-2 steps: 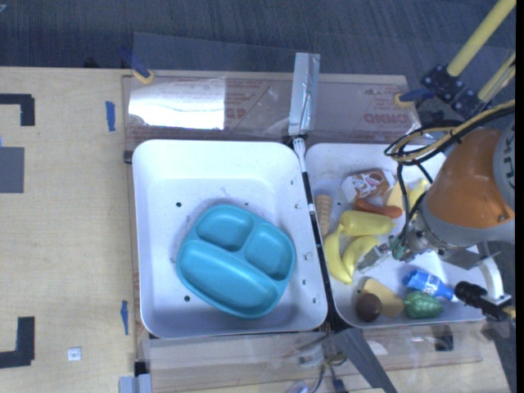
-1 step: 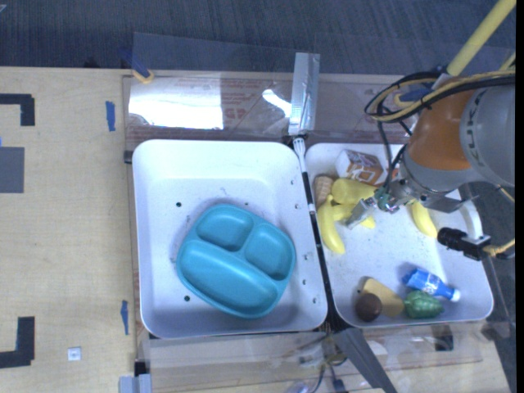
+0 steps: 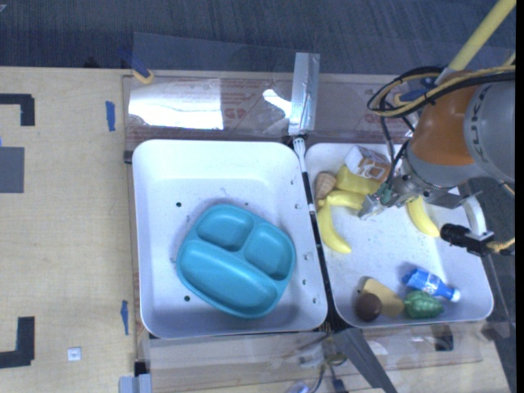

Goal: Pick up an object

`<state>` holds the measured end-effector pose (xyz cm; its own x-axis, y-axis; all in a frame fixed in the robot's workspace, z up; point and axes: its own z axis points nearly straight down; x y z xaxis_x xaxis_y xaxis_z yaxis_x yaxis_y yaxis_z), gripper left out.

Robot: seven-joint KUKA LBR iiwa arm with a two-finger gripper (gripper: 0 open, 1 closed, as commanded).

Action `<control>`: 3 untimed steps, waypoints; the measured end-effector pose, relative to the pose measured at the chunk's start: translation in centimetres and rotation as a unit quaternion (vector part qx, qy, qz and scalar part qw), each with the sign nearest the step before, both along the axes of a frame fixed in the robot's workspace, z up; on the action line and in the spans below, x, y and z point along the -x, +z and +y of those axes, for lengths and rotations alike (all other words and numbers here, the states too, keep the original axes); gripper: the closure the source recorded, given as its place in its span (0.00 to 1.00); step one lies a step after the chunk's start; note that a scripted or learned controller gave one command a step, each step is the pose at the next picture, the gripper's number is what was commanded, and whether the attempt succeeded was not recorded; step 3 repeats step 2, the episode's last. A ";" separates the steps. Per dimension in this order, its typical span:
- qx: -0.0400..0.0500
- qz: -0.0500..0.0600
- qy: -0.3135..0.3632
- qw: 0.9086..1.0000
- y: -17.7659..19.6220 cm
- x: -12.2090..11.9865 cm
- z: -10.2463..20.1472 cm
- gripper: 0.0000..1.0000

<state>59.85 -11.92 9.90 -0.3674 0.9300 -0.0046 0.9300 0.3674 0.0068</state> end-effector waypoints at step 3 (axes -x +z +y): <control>0.000 -0.001 0.001 1.000 1.0 -0.1 0.1 1.00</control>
